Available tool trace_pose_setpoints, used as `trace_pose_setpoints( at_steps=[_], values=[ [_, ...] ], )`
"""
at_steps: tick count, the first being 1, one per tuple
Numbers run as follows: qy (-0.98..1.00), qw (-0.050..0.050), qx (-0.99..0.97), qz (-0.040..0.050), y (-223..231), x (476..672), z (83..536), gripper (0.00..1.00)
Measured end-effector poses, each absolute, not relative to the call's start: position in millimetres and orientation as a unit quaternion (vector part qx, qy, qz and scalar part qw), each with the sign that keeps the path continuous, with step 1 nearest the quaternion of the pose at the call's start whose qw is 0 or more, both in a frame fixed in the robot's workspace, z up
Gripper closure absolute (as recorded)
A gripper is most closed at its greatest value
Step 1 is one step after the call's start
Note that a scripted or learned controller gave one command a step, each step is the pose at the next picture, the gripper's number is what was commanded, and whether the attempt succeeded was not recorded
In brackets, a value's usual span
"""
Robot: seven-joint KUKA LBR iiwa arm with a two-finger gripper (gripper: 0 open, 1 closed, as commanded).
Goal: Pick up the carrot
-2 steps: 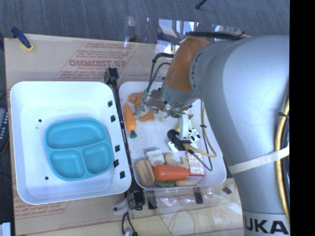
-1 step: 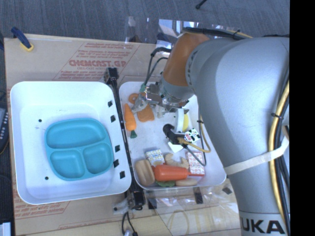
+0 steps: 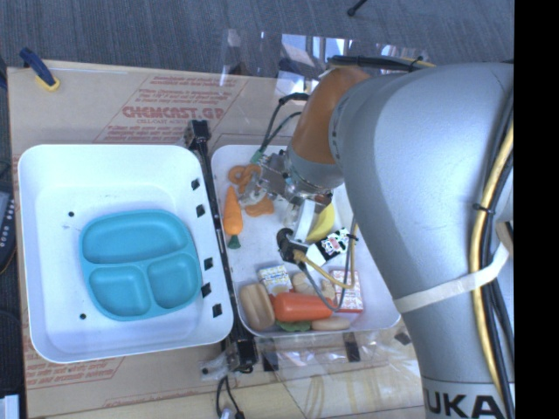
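The carrot is a small orange toy with a green stub at its near end. It lies lengthwise against the left wall of the right bin. My gripper hangs low over the far part of that bin, just right of the carrot's far end and apart from it. Orange curled pieces lie right under and around the gripper. The big grey arm covers the bin's right side.
A blue divided plate sits in the left bin. Near the right bin's front lie a bread roll, a red sausage, a small carton and a box. A banana and a cow-patterned toy lie mid-bin.
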State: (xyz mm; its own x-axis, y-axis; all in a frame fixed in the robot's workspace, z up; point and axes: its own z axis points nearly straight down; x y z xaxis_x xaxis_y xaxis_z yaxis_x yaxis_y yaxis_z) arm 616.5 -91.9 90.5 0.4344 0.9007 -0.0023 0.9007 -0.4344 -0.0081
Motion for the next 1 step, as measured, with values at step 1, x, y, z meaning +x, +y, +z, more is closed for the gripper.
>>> trace_pose_setpoints(
  at_steps=[1],
  values=[
    [-0.534, 0.005, -0.846, 0.0039, -90.8, 616.2, 99.8, 1.00]
  ],
)
